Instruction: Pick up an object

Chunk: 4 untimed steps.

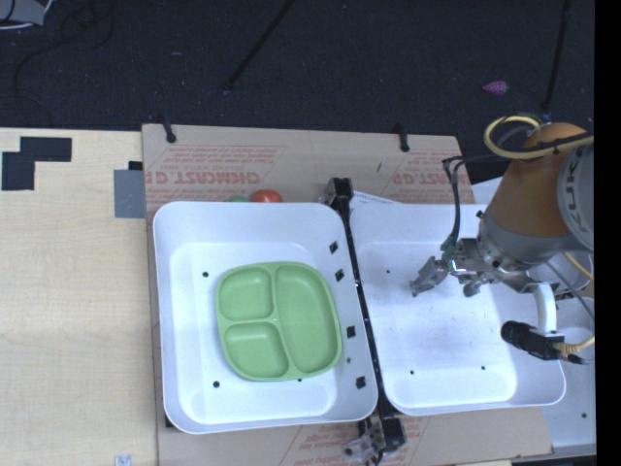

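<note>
Item 1: left bin (184, 260), well apart from my gripper, across the black divider (351, 289). It contains one green tray (278, 320) with three compartments, lying flat on the bin floor.

Item 2: right bin (456, 367), directly beneath my gripper; its white floor shows bare around me.

Item 3: small orange-red object (265, 197), beyond the left bin's far wall on the cardboard (291, 163), far from my gripper.

Item 4: my gripper (427, 280), over the right bin, pointing toward the divider. I cannot tell how far it is open, and I see nothing held
</note>
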Tool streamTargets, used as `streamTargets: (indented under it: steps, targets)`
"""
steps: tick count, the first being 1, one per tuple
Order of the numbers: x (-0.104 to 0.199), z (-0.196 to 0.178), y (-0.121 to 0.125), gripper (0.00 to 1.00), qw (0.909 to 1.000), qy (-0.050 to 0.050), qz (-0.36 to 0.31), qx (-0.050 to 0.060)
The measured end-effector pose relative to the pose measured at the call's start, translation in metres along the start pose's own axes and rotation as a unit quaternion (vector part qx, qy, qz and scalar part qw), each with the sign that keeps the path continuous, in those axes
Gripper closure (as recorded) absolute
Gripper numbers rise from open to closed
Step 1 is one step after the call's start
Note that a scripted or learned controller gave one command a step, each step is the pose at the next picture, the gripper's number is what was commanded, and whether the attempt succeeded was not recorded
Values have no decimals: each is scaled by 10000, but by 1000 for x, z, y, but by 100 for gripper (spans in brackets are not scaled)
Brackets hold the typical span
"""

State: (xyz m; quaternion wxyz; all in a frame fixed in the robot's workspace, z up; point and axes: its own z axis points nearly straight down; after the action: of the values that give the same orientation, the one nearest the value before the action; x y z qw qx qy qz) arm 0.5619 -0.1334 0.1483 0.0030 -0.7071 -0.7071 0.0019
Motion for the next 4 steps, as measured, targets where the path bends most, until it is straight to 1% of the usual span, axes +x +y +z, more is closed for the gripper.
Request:
streamTargets:
  steps: [1, 2, 3, 4]
  targets:
    - [0, 62, 6, 0, 10000, 3, 2, 7]
    - [0, 61, 5, 0, 10000, 2, 23, -12]
    - [-1, 50, 5, 100, 10000, 5, 43, -10]
    - [2, 7, 1, 100, 10000, -6, 18, -37]
